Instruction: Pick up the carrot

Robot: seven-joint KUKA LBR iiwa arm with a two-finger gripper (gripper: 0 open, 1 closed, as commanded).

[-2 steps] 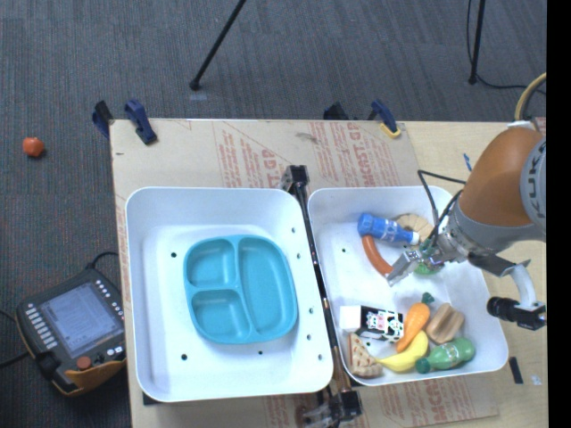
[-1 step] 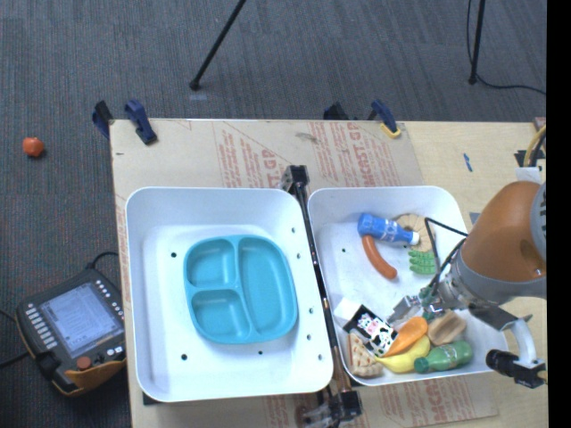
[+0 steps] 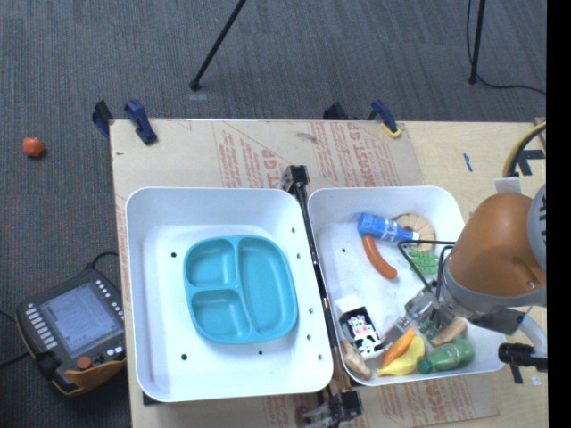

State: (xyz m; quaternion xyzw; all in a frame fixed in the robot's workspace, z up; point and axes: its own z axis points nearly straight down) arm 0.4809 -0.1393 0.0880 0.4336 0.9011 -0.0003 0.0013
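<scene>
The carrot [image 3: 399, 343] lies near the front of the right bin [image 3: 332, 205], against a banana [image 3: 406, 359]. The gripper [image 3: 421, 314] hangs just above it; its state cannot be told.

Arm [image 3: 500, 257] cut off at right edge, hiding end effector [image 3: 417, 321] fingers

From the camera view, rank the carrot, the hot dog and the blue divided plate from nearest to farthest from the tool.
Tool, right bin:
1. Carrot, just below-left of it.
2. Hot dog, higher up in the same bin.
3. Blue divided plate, in the left bin.
</scene>
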